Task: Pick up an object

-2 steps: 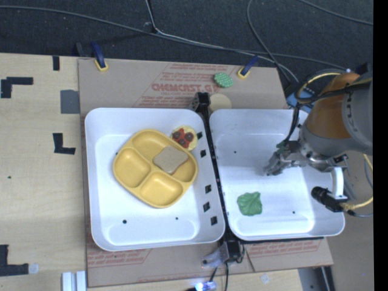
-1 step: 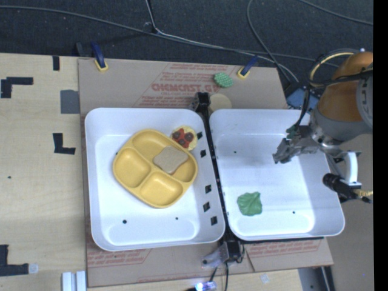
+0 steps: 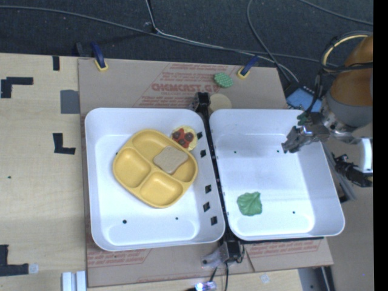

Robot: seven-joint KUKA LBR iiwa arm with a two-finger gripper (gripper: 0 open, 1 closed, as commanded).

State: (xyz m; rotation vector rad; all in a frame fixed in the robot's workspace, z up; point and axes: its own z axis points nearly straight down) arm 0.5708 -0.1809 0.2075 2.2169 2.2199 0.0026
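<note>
A: Where's the gripper (image 3: 292, 143)?

B: Over the right bin (image 3: 315, 180), near its upper right edge, hanging off the grey arm (image 3: 345, 111) that comes in from the right. Can't tell from here how it's set, too small and dark. Nothing visibly in it.

A: Target?

B: Likeliest the green leafy piece (image 3: 249, 203), low in the same bin, toward the near wall. It lies down and to the left of the gripper, well apart. Lumpy, no real long axis, so I'd say any approach angle works.

A: Anything in the way?

B: No, bare white floor between them. Other stuff is over in the left bin (image 3: 100, 180): a yellow divided plate (image 3: 136, 168) with a slice of bread (image 3: 170, 159) on it, and a small red-and-dark food item (image 3: 183, 137) at the plate's upper rim. A green waffle-like piece (image 3: 223, 79) sits outside on the cardboard (image 3: 176, 83), behind the bins.
</note>
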